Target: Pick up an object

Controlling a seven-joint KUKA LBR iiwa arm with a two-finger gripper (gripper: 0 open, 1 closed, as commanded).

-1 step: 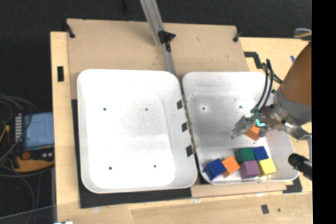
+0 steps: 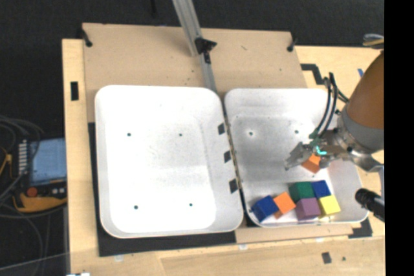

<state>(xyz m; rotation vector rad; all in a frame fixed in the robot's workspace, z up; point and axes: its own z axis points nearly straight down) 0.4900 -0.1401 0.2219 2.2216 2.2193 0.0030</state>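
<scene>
In rt bin, pincer on orange block, blocks nearby

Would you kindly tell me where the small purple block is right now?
The small purple block lies in the right white bin, near its front edge, between the orange block and the yellow block, just below the green block.

You look down from one fixed camera above the bench, tilted toward twelve o'clock and far enough back to take in both white bins, with the arm entering at three o'clock.
</scene>
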